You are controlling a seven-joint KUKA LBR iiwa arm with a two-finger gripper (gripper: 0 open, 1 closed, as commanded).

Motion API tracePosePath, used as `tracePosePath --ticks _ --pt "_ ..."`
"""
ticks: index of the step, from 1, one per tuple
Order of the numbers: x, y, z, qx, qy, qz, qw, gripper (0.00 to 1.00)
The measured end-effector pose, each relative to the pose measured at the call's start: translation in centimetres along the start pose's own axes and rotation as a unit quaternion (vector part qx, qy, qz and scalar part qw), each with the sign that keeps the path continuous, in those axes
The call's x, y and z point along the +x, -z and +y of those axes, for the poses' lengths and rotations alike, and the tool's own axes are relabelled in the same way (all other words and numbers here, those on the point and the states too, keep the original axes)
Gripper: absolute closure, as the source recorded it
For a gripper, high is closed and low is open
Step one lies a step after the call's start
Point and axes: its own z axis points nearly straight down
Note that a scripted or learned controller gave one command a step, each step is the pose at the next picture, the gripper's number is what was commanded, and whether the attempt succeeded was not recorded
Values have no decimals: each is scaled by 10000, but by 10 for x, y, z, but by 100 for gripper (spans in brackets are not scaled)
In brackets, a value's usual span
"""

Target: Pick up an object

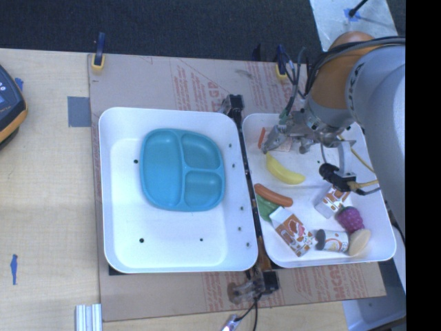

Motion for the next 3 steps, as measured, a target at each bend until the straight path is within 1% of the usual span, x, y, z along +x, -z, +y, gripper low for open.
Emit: tracePosePath --ticks 1,2,3 --pt "-4 -2 -93 14 -2 -6 10000 0" --pt "7 -1 -17 -3 -12 1 10000 0" --pt "6 -2 -27 11 -16 -1 10000 0"
